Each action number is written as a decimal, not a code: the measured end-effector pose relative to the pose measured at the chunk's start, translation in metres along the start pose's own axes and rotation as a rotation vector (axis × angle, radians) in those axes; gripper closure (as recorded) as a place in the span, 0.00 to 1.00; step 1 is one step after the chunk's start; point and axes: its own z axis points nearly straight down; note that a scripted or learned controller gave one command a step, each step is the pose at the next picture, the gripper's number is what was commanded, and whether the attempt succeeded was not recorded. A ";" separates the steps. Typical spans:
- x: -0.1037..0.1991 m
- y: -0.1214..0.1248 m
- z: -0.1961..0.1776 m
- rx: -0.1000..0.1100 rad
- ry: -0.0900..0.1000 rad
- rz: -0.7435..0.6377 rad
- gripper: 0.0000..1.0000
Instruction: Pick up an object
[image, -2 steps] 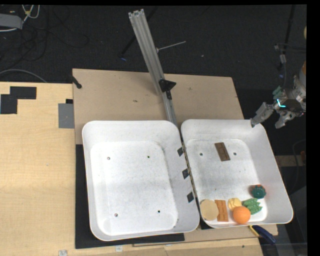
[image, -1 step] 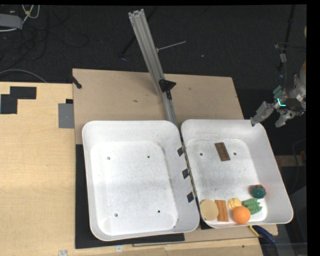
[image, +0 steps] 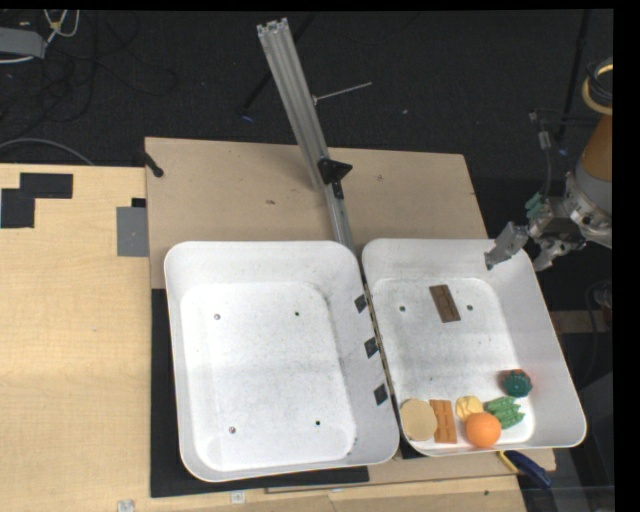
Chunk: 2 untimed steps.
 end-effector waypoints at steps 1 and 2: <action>0.007 -0.006 0.061 0.002 0.001 0.004 0.00; 0.005 0.002 0.118 0.001 0.000 0.002 0.00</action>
